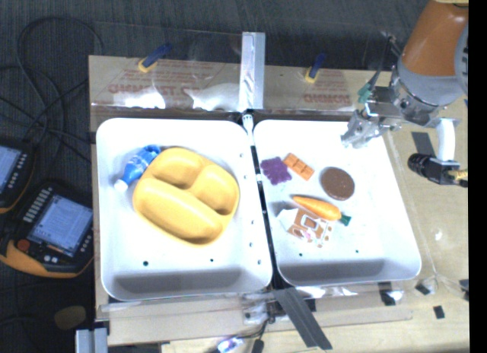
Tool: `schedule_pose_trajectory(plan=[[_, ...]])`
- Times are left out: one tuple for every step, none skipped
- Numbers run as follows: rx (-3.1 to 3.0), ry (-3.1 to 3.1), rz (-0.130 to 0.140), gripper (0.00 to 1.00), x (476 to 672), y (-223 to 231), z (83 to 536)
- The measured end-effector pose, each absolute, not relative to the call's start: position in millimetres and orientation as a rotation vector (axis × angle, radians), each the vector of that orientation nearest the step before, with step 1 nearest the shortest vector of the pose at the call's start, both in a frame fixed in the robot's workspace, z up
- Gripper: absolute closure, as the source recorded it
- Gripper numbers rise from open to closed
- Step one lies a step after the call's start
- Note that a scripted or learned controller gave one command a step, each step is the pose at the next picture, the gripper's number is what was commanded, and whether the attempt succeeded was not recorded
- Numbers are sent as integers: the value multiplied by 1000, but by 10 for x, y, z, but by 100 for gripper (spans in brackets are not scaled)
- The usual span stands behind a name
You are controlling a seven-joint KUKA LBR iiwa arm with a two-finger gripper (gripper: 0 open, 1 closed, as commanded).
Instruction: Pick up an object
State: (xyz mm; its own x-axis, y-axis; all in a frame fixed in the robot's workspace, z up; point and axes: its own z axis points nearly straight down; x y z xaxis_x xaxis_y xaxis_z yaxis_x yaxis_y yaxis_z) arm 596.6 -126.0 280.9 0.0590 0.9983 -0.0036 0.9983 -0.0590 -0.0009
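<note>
A: Progress? Nothing lifted. End effector [356, 137] over the right bin's [396, 214] far right corner, apart from all items. Finger state: cannot tell.

B: Likeliest target?

A: Carrot [318, 207], lying flat mid-bin, near the brown disc [338, 182], just above the printed packet [306, 228]. Long axis slanting upper left to lower right; green end lower right.

B: Remaining?

A: Approach, grasp, lift. All pending.

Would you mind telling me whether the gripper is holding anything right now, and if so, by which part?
Nothing is held: the gripper hangs over the right bin's far corner, apart from the toys.
</note>
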Motion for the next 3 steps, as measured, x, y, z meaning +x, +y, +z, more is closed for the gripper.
schedule_pose_trajectory(plan=[[2286,2153,-6,0,5965,-1262,2807],[2149,2295,-3,0,5778,-903,1828],[2035,2383,7,0,5508,-1264,890]])
